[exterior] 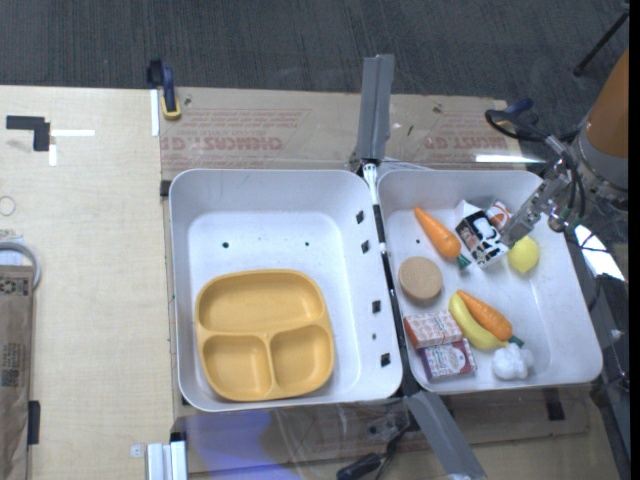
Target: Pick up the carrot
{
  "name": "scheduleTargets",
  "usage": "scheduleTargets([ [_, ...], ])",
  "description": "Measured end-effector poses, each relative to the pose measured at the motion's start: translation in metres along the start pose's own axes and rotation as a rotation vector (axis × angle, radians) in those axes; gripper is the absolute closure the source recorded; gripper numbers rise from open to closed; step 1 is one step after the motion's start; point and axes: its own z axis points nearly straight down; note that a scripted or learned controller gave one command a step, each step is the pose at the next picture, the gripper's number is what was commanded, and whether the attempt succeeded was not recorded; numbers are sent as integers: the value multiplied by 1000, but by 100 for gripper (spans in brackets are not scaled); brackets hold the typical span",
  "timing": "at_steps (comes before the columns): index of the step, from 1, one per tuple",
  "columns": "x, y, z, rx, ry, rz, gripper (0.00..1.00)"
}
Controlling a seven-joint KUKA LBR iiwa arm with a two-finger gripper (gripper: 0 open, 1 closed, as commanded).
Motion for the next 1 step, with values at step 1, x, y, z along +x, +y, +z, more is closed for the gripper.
scheduleTargets([
  [1, 0, 0, 0, 0, 0, 1, 0],
])
